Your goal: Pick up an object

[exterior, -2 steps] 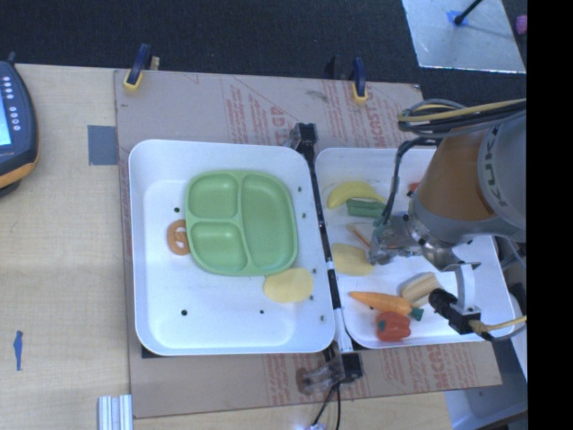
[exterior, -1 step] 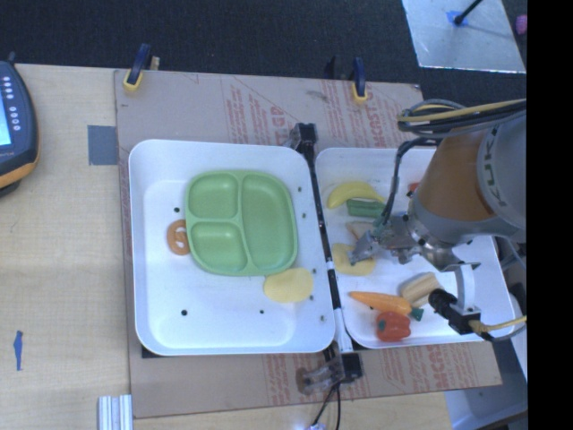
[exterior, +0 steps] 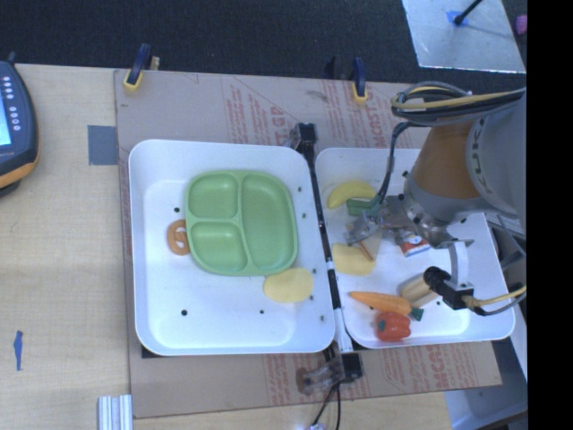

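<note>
My gripper (exterior: 365, 228) hangs low in the right bin (exterior: 483, 330), near its left wall. A yellow banana (exterior: 349, 192) and a small green object (exterior: 360, 207) lie just behind it. A pale yellow piece (exterior: 352, 260) lies right in front of it. A red-and-white item (exterior: 414, 245) sits to its right, under the wrist. Toward the front of the bin lie an orange carrot (exterior: 380, 301), a red tomato-like object (exterior: 392, 327) and a tan roll (exterior: 415, 287). I see nothing held by the gripper.
The left bin (exterior: 152, 312) holds a green divided plate (exterior: 242, 222), an orange pretzel-like ring (exterior: 177, 237) beside it and a yellow slice (exterior: 288, 285) near the divider. The arm and its cables (exterior: 448, 164) cover the right bin's far right. A handheld pendant (exterior: 13, 124) lies at the far left.
</note>
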Available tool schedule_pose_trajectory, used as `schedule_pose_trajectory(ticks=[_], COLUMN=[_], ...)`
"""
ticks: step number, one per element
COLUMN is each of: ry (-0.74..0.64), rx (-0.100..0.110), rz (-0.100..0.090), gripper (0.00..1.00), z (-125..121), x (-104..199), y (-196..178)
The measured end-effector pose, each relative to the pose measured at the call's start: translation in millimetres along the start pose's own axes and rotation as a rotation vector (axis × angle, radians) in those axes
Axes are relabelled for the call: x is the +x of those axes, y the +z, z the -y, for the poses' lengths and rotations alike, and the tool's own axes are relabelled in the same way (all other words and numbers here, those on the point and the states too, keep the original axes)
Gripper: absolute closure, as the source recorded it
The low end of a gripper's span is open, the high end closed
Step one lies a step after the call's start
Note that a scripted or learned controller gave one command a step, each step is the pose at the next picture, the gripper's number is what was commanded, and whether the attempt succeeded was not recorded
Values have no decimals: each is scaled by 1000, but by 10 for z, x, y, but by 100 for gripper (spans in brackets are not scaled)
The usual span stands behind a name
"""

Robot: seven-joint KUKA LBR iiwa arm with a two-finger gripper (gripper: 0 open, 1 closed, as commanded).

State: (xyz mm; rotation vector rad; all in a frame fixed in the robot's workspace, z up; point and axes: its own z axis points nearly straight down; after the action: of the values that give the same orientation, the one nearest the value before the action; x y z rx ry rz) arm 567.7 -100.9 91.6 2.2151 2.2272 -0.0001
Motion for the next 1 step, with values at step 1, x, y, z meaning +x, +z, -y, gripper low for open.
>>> schedule_pose_trajectory(ticks=[1], ry=[-1], rx=[4], rz=[-1], gripper=[100], z=[17], x=[-6], y=[-108])
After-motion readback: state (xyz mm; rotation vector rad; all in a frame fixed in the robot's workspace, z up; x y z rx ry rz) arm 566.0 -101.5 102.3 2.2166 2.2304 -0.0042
